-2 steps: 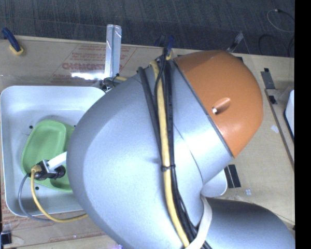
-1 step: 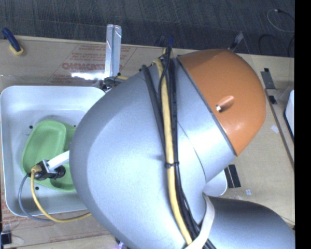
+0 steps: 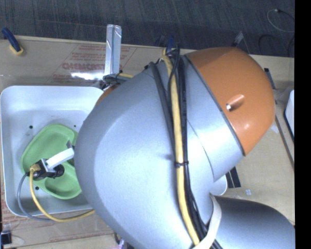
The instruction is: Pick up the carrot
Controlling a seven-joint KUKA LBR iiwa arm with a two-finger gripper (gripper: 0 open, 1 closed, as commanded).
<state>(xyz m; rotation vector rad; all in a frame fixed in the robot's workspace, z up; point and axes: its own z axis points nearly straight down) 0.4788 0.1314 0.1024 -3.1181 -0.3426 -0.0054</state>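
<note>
**While Looming Over Bench, Hides Gripper**

Sprawls as grey arm (image 3: 145, 154) across centre and right. Cannot tell gripper open or closed. Shows green dish (image 3: 49, 139) in white bin (image 3: 10, 102), lower left. Orange sliver (image 3: 108, 88), upper centre-left: maybe carrot, cannot tell.

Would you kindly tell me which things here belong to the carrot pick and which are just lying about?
Job: arm; left bin; carrot, likely hidden under the arm.
Lying about: green dish in that bin; silver post; blue clamp.
</note>
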